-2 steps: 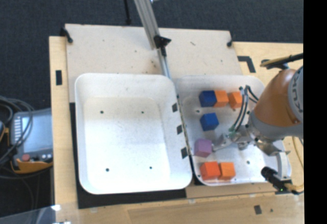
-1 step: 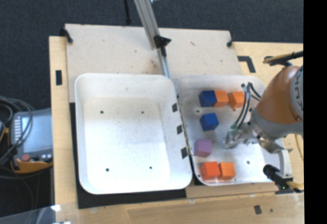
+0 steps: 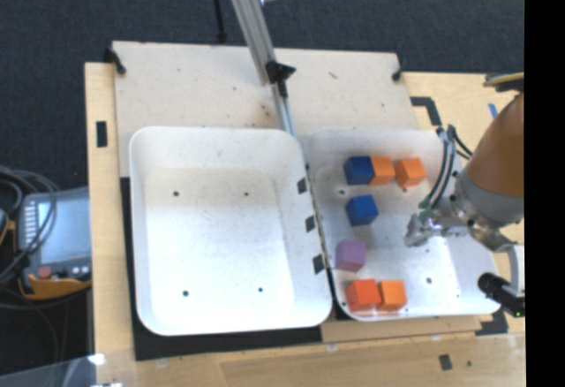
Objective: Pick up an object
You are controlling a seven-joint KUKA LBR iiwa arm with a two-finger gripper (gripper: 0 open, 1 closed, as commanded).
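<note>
The right bin point(image 3: 441, 292) holds several small cubes. A blue cube point(image 3: 357, 170) and two orange cubes point(image 3: 382, 170) point(image 3: 410, 171) sit in a row near its far side. Another blue cube point(image 3: 361, 209) lies just below them, and a purple cube point(image 3: 350, 254) sits nearer the front left. Two more orange cubes point(image 3: 362, 293) point(image 3: 392, 293) rest side by side at the front edge. My gripper point(image 3: 420, 230) hangs over the bin's right half, to the right of the lower blue cube and below the right orange cube. No cube is seen in it.
The left bin point(image 3: 221, 226) lies beside the right one, separated by a shared rim with black clips. A metal pole point(image 3: 252, 14) rises from the back of the bench. A control pendant point(image 3: 48, 239) and cables lie off the bench's left edge.
</note>
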